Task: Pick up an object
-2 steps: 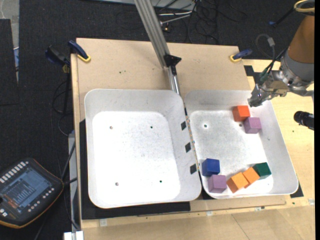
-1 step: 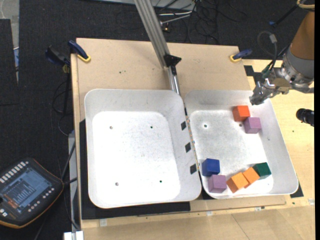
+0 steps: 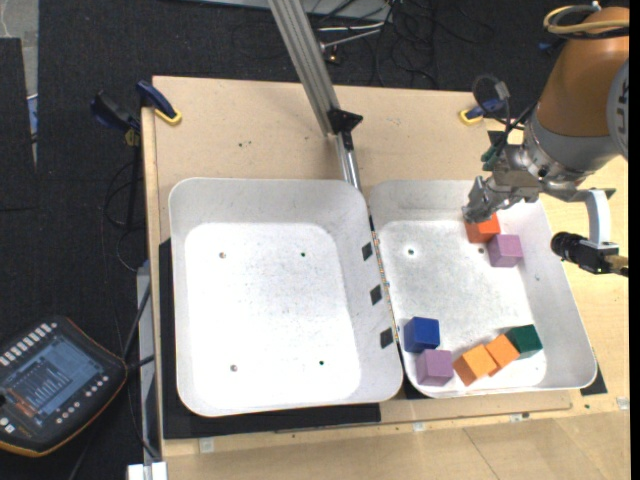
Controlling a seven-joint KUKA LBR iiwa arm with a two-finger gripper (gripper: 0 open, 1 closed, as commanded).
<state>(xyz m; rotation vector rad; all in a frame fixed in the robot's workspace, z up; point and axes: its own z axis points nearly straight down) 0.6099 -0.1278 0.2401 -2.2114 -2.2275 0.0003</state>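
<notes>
My gripper is low over the far right part of the right bin. An orange block lies directly under its tip, partly covered by it. I cannot tell whether the block is between the jaws. A light purple block sits just to the right of the orange one. Near the bin's front edge lie a blue block, a purple block, two orange blocks and a green block.
The left bin sits beside the right one, their rims touching. A slanted metal pole comes down to the bins' shared far edge. Clamps hold the bench's far corners. A teach pendant lies at the lower left.
</notes>
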